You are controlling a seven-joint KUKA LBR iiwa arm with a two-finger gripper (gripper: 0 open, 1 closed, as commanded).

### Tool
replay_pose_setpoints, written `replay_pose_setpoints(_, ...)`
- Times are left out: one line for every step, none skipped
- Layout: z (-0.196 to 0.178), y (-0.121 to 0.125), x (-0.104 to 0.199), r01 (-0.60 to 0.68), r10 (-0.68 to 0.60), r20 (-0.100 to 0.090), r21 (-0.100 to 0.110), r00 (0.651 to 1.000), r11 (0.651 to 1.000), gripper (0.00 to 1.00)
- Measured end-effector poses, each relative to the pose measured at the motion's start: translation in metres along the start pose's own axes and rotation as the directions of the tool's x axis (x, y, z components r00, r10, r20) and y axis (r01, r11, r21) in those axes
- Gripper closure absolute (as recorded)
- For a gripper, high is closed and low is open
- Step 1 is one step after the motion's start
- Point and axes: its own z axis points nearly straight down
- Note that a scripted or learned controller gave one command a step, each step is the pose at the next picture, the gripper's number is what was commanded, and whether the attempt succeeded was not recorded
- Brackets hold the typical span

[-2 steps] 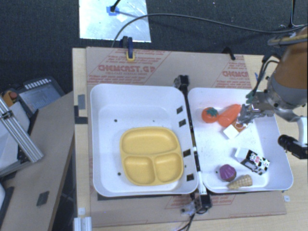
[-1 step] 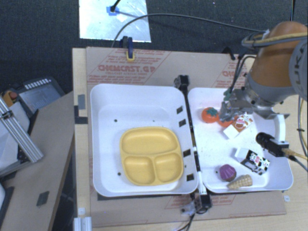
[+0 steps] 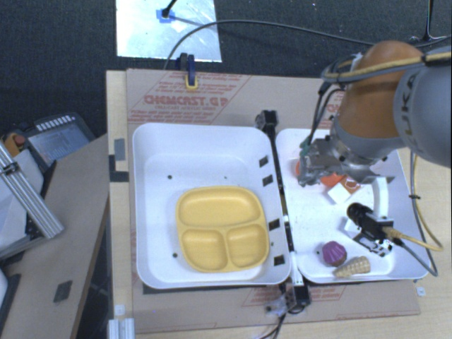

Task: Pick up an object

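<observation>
Gripper [image 3: 311,169]: hanging low in the right bin [image 3: 308,260]; finger state hidden, cannot tell.
Orange block [image 3: 332,181]: lying just beside the gripper.
Cardboard [image 3: 233,97]: showing "CHEMCAST" lettering behind the gripper.

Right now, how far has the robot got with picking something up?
Nothing looks lifted yet. The grey arm's hand is low in the right white bin, over an orange and white object; whether it grips it is hidden. The purple ball and tan cone lie untouched near the front. A clear grasp and the lift remain.
</observation>
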Motion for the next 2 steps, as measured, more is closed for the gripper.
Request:
replay_pose_setpoints(0.014,-0.003,0.056,0.0,0.0,0.0,0.001,1.0,1.0,1.0)
replay_pose_setpoints(0.022,-0.008,0.111,0.0,0.0,0.0,0.001,1.0,1.0,1.0)
